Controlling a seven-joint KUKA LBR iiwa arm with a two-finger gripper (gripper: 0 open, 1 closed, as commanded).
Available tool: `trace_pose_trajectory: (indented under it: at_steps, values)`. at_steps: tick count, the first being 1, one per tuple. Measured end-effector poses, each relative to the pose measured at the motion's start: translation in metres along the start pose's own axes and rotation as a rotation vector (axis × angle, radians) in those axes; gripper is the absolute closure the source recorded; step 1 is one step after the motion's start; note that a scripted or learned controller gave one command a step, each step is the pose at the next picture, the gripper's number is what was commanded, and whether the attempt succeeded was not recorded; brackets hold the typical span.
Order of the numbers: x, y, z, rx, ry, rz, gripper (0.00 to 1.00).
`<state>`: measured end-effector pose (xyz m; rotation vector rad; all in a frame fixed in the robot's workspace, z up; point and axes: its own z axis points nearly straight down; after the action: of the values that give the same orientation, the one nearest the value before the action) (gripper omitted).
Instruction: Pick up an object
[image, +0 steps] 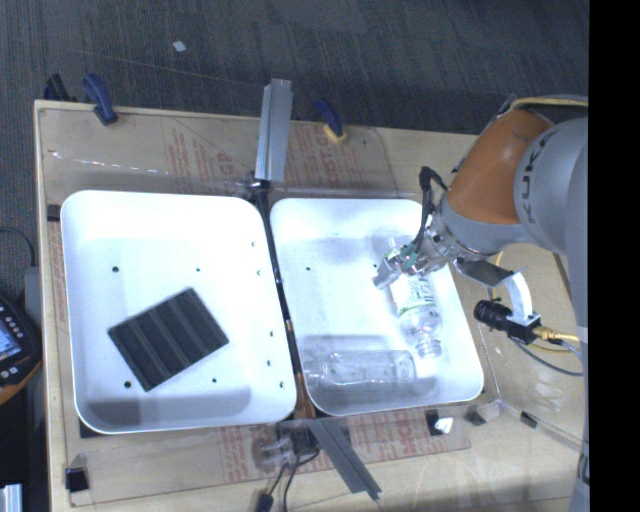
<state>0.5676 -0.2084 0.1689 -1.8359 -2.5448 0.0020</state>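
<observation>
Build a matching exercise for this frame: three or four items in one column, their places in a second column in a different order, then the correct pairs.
Things:
1. dark ribbed slab
2. upright-lying clear bottle
3. clear bottle on its side
4. gripper

Places:
A. along the near wall of the right bin
B. in the left bin
C. above the right bin's far right part, over a bottle's end
D. by the right bin's right wall, running far to near

Pairs: 1-B, 2-D, 3-A, 4-C
</observation>
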Motion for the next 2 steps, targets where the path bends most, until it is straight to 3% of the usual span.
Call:
trace_pose_trajectory:
  at_steps: [1, 2]
  values:
    - [0.004, -0.012, 0.078, -0.001, 0.000, -0.129, 0.00]
    - [0.002, -0.015, 0.001, -0.003, -0.003, 0.008, 0.00]
